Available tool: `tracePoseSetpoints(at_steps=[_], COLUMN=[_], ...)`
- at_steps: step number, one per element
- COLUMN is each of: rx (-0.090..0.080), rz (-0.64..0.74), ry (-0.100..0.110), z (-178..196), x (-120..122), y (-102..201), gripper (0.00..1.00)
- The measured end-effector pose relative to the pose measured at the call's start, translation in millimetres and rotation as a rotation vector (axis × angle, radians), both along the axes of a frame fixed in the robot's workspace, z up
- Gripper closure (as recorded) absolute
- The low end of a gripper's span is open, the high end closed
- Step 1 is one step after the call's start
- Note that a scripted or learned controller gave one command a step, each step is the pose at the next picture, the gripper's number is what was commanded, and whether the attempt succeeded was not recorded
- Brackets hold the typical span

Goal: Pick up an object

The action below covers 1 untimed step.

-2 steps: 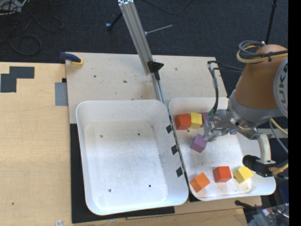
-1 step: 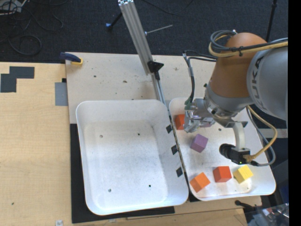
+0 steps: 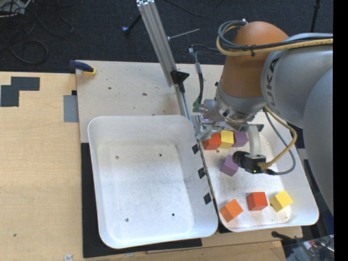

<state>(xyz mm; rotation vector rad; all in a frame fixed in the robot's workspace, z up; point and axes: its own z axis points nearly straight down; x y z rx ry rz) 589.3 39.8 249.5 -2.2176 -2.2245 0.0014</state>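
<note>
Fig. Overhead slanted view of desk (image 3: 43, 162) w/ two shallow white bins side by side. Left bin (image 3: 109, 140) has a speckled floor. Right bin (image 3: 304, 211) holds the blocks.

Arm (image 3: 255, 64): grey body, orange band above wrist, reaches in from the right & hangs over the far part of the right bin, near the divider btw. the two bins. Tool (image 3: 217, 125) sits low beneath the wrist, just above the far cluster of blocks; its state cannot be told, since the wrist housing hides it. No block is seen grasped.

Blocks, far cluster, directly under the wrist: red-orange block (image 3: 211, 141), yellow block (image 3: 227, 138) & a purple block (image 3: 240, 138), touching or nearly so in a row. A second purple block (image 3: 229, 165) lies apart, nearer mid-bin, beside a black cable fitting (image 3: 251, 162).

Blocks, near row along the front of the right bin: orange block (image 3: 232, 209), red block (image 3: 256, 201), second yellow block (image 3: 281, 200), set apart from each other.

Other: slanted aluminium rail (image 3: 161, 42) w/ checker tag at top rises behind the bins; blue-yellow clamp (image 3: 82, 67) at the desk's far left corner; dark floor w/ cables beyond.
</note>
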Motion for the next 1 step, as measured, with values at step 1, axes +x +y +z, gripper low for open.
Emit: tracePoseSetpoints(at_steps=[1], rx=[0.001], rz=[0.000], ry=[0.002], z=[-17.1], x=[29.8], y=[46.3], gripper=[1.00])
